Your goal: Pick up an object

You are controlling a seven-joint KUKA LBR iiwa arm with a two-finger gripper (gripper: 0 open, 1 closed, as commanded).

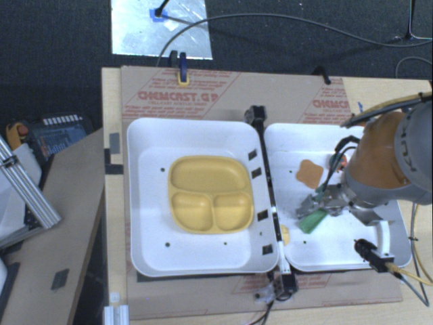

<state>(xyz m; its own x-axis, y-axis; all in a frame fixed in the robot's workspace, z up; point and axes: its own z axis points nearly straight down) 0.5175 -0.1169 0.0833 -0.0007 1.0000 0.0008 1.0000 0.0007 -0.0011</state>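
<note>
Camera view looks down on two white bins side by side on the tabletop (216, 87), with the arm (392, 161) reaching into the right bin (338, 259) from the right. Its tool (323, 204) sits low over a green block (311, 220) that lies on the bin floor toward the bin's left near part; grey fingers (308, 206) show just above and touching the block's far end, though whether they stand wide, narrow or clamped on it cannot be told from this slant. A tan piece (310, 173) (flat, roughly square) lies farther back in the same bin, near the tool but apart from the block. To do this step well, the tool should probably centre across the block's narrow width, settle down fully to the floor, and close square before lifting straight up, since a grip on one end alone would likely let the block swing or slip. The divider between the bins (265, 181) runs just left of the block, so there is little room on that side for a finger. A cable (336, 160) loops down beside the wrist and might brush the tan piece. The left bin (145, 202) holds a yellow tray (210, 193) with three compartments, well apart from the work.
</note>
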